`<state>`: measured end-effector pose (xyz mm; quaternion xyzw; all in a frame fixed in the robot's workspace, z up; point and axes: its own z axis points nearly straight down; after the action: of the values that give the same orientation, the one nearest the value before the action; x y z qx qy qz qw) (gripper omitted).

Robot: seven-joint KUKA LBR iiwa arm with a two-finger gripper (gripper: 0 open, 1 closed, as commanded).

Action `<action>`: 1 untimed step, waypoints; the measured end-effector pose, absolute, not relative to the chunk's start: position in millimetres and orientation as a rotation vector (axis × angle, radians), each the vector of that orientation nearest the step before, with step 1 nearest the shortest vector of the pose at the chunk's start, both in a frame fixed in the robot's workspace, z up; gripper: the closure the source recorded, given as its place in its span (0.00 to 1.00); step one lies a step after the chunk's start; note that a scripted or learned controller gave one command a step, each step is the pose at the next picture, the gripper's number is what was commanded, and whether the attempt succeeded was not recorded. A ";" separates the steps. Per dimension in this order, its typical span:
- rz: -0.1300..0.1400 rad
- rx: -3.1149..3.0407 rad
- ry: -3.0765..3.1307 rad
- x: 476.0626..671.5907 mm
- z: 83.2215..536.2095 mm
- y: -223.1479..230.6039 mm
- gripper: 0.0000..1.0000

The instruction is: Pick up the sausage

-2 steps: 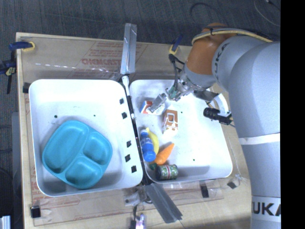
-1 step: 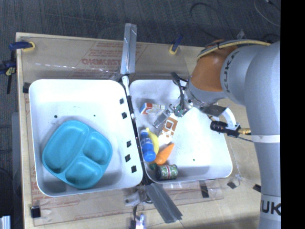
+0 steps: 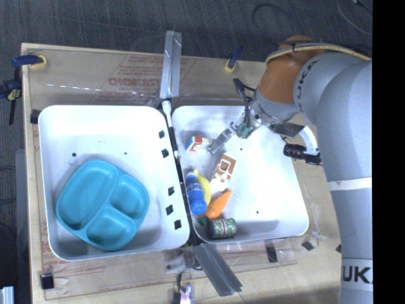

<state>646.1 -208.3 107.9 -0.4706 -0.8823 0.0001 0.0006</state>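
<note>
Two shallow white bins sit side by side on the surface (image 3: 95, 75). The left bin (image 3: 95, 116) holds one blue divided plate (image 3: 101, 202) with three compartments, lying in the bin's lower left part. The right bin (image 3: 278, 189) holds six small things, mostly bunched along its left wall.

Count in the right bin:
- one red-and-white item (image 3: 197, 143), upper left of the bin
- one blue bottle (image 3: 195, 195) against the left wall
- one yellow banana (image 3: 204, 186), touching the bottle on its right
- one orange carrot (image 3: 219, 204), just below the banana
- one green can (image 3: 222, 228) on its side at the bin's lower edge, touching the carrot's lower end
- one brown-and-white piece, centre-left of the bin

The sausage (image 3: 223, 168) is hard to identify. The best match is that brown-and-white piece, which is short and brownish with white patches. It lies tilted just right of the banana and apart from the bin walls. Its shape is too blurred to say more.

The grey arm (image 3: 329, 106) comes in from the right of the frame. The pincer (image 3: 220, 144) hangs low over the upper part of the right bin, just above the brown piece in the frame and right beside the red-and-white item. I cannot tell whether the pincer is wide or narrow. Nothing is visibly held in it.
</note>
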 end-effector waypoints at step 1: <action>0.002 -1.633 -2.677 566.6 88.8 -209.6 0.00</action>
<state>566.6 -209.6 88.8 -0.5207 -0.8537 0.0006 0.0027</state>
